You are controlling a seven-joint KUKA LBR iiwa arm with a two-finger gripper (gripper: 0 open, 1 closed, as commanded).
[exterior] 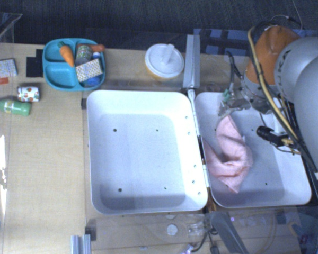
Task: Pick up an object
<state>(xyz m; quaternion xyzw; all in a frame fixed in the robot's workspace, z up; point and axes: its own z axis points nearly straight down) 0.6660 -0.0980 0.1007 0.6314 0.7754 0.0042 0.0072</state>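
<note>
A: Where was the cloth [232, 153]?

B: Crumpled in the right bin [286, 194], against its left wall, its top corner drawn up toward the end effector [230, 100].

A: Clamped on it?

B: I couldn't tell; the fingers were unclear. It looked like the grasp step. Next it needed a straight lift clear of the bin.

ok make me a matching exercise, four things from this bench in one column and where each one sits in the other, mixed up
Things:
1. pink cloth
2. blue divided plate
3. white lidded cup
4. green bottle

Places:
a. on the bench above the left bin
b. lying at the bench's far left edge
c. inside the right bin
d. on the bench at upper left, holding a carrot

Pairs: 1-c, 2-d, 3-a, 4-b
</note>
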